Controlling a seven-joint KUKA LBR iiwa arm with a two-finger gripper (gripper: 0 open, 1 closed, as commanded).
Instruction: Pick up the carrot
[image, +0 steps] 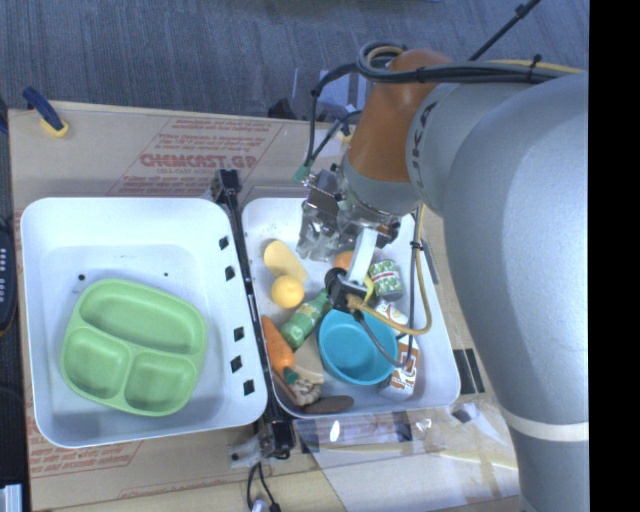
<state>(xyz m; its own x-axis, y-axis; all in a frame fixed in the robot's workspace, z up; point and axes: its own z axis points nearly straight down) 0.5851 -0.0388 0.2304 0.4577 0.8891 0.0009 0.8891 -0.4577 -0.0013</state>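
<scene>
The carrot (277, 343) is orange and lies lengthwise along the left wall of the right bin (440, 385), near its front. A green bottle (304, 321) and a blue bowl (354, 349) lie just to its right. My gripper (322, 237) hangs over the back part of the same bin, well behind the carrot and apart from it. It is close to a yellow pear-shaped fruit (284, 259). I see nothing held in it.
The right bin also holds a yellow lemon (288, 292), a small can (386, 280), a carton (404, 376), a brown item (326, 404) at the front and something orange (343, 261) under the gripper. A green divided plate (133, 346) lies in the left bin (40, 230).
</scene>
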